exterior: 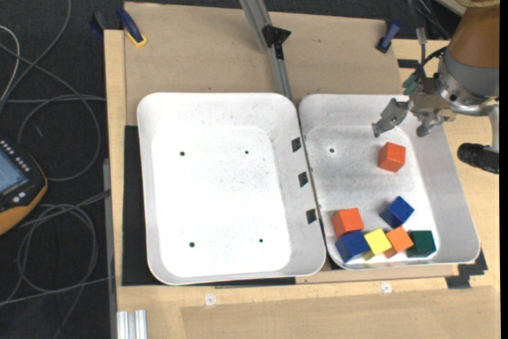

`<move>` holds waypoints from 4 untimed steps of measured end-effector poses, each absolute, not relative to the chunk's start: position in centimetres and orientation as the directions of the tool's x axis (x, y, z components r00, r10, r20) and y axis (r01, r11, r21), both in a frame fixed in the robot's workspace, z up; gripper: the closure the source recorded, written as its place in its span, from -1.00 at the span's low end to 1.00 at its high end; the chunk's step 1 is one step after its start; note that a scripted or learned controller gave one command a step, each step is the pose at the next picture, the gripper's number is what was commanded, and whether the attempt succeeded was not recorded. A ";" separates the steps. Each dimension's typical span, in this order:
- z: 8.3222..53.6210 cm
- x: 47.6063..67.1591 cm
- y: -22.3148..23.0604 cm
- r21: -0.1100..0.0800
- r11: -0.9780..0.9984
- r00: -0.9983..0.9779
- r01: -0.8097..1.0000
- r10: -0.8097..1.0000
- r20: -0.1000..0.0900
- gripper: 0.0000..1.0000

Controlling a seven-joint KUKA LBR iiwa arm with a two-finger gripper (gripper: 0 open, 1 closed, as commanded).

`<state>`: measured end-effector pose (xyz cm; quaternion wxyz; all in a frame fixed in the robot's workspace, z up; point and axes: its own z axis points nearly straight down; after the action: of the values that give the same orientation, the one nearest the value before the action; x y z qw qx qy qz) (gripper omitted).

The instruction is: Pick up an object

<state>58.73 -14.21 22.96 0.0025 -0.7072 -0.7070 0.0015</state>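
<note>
Tool (406, 120) open above orange-red cube (391, 157); cube apart, tilted

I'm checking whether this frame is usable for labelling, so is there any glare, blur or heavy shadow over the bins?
Camera view: lighting is even and soft; the right bin shows only a faint shadow by the orange cube; the cubes read sharp, the gripper slightly soft; no strong glare on the left bin.

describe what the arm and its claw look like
The arm is grey with a wide orange band above the wrist and a yellowish ring at its top. Below the grey wrist sits a metal claw with two grey fingers. A dark cable and a small green part run along the wrist's side.
</note>
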 end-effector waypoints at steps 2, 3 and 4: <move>12.6 59.6 -14.3 -0.005 0.000 0.000 1.000 1.000 0.002 -1.00; 14.0 59.8 -14.3 0.002 0.000 0.000 1.000 1.000 0.001 1.00; 20.4 59.6 -14.7 0.009 0.001 -0.001 1.000 1.000 -0.002 1.00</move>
<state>59.59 -14.65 20.38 -0.0038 -0.7068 -0.7074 -0.0023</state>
